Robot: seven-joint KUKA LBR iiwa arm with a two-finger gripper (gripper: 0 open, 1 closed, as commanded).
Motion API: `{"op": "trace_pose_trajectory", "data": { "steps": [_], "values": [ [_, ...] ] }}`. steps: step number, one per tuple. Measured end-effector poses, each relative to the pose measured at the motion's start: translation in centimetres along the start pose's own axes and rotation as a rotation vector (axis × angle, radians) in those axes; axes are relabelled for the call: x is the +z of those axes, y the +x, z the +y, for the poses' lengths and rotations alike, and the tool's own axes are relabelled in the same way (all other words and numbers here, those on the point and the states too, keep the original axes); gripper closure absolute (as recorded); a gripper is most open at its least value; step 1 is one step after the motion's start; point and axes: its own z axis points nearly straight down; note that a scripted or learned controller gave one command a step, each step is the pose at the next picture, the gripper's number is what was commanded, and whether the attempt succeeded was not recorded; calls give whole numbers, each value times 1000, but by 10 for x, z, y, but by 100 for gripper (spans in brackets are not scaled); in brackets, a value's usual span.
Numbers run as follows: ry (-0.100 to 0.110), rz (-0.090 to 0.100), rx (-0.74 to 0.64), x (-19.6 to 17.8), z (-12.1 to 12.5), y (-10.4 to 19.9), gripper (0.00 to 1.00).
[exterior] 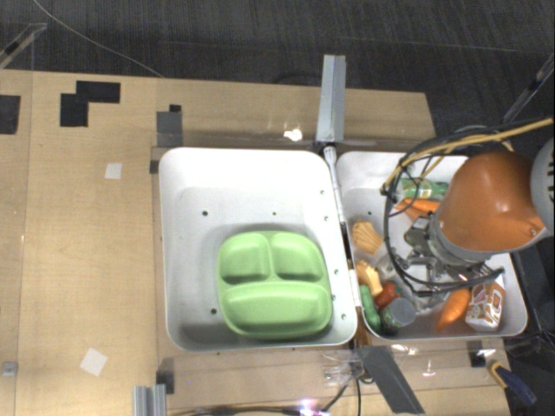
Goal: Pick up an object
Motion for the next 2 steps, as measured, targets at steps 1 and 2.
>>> {"op": "trace_pose_trajectory", "data": {
  "steps": [1,2],
  "values": [
    [-17,6,23,2,-8,-11,0],
    [-14,-2,-325,3,-20,-26,0]
  ]
}}
